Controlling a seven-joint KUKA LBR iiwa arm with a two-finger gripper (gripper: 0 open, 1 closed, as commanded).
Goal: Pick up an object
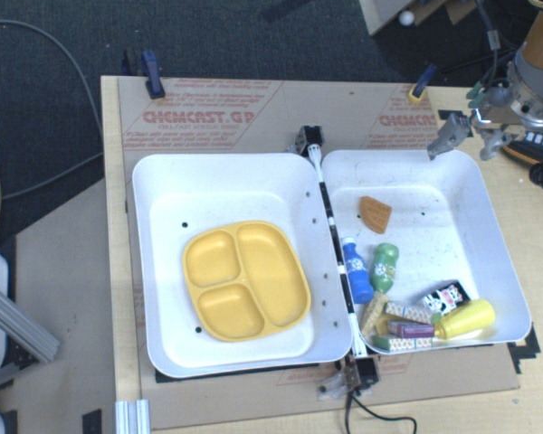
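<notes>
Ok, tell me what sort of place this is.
Probably a robotics lab test bench: two white bins clamped to a board, a yellow divided plate, small toys, and the arm's pincer at the right.

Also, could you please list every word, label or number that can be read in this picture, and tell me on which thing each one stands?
"CHEMCAST GP": red print, as far as it can be read, on the brown paper-covered board under the bins, at upper left; smaller lines below it are blurred.
The same red print repeats at upper right, partly cut off by the right white plastic bin.
Blue plastic bottle: white label, too small to read.
Black-and-white packet: print unreadable.
</notes>
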